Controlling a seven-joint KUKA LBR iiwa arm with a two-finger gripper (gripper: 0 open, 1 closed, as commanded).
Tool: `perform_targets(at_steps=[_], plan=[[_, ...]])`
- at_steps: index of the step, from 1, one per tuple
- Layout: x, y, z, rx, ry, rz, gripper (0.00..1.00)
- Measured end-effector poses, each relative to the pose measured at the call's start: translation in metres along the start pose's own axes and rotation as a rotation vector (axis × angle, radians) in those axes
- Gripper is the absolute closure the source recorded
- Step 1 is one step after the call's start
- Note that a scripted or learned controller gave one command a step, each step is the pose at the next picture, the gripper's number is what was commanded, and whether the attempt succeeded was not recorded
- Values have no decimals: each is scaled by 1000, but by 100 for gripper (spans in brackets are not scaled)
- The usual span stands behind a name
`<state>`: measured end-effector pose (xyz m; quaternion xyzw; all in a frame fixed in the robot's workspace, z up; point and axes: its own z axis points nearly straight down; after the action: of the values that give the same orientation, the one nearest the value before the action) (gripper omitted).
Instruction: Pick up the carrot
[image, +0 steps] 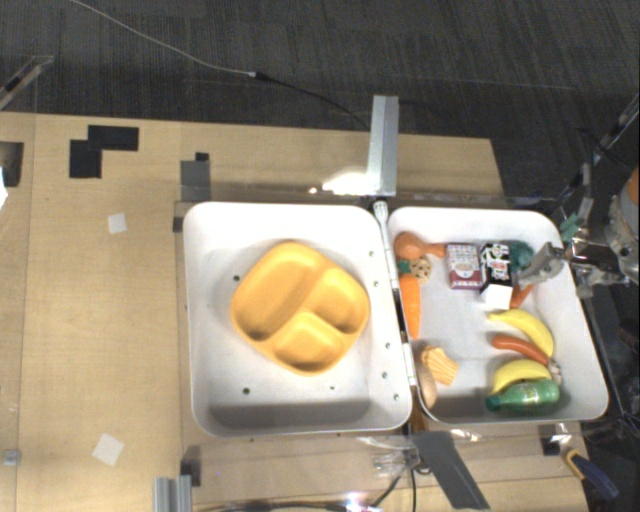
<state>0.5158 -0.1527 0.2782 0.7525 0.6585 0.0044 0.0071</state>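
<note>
Table (100, 330): light wooden surface carrying two shallow white bins side by side.
Left bin (210, 390): white, holds one item.
Right bin (585, 340): white, holds a group of small items; shares a divider with the left bin.
Yellow tray (300, 305): compartmented dish, resting in the centre of the left bin, set at an angle.
Arm (625, 235): enters at the right edge, above the upper right corner of the right bin.
Pincer (545, 262): positioned over the upper right part of the right bin, near the cartons; whether it is open or closed cannot be determined, and nothing can be seen in its grasp.
Carrot (410, 300): orange, lying lengthwise along the left wall of the right bin, green end toward the top; well apart from the pincer.
Bananas (525, 328): two yellow pieces at the right side of the right bin, a sausage (520, 346) between them.
Green item (523, 397): lower right corner of the right bin, just below the lower banana.
Cartons (462, 265): two small boxes, upright, at the top of the right bin.
Cracker (440, 365): pale orange, below the carrot.
</note>
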Motion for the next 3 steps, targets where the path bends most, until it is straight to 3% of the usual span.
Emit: perform_targets(at_steps=[1, 2, 3], plan=[[-36, -29, 170, 16, -1, 87, 0], [33, 17, 190, 4, 3, 65, 0], [74, 46, 189, 5, -1, -62, 0]])
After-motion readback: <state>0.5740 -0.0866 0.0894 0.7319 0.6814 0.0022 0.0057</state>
